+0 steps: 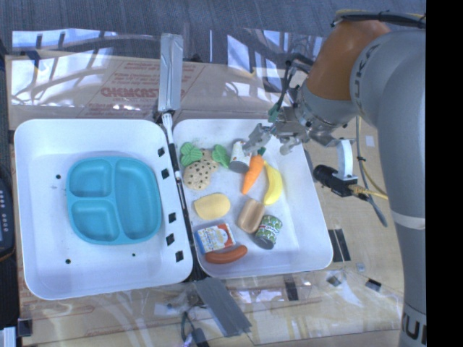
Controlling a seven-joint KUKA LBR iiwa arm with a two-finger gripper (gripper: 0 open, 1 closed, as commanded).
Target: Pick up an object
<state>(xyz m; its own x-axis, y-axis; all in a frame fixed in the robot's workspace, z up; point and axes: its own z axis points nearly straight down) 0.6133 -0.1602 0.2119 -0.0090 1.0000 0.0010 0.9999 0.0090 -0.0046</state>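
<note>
Overhead, the gripper point(269, 137) hangs above the far part of the right bin point(307, 223), reaching in from the right below the arm's orange band point(340, 63). Its two metal fingers point(255, 136) are spread apart with nothing between them, and their tips sit just beyond the leafy top of the toy carrot point(252, 173).

All the toy food lies in the right bin. The carrot rests at a slant, touching the yellow banana point(274, 183) on its right. A small white cylinder point(237, 152) lies just left of the carrot top, near the finger tips. Further left, green leaf pieces point(192, 152) touch a chocolate chip cookie point(199, 172) by the bin's left wall. Below the cookie sits a pale yellow potato-shaped piece point(212, 207), and beside it a tan bread-like piece point(250, 215) lies just under the carrot's tip. A green patterned can point(268, 231) lies on its side next to that. Nearest the front edge, a small printed carton point(213, 236) touches a red sausage point(226, 254).

The left bin point(36, 194) holds a blue divided tray point(113, 199) with three compartments, lying flat near its middle. Both bins rest on a table point(108, 85) covered with clear plastic sheeting.
</note>
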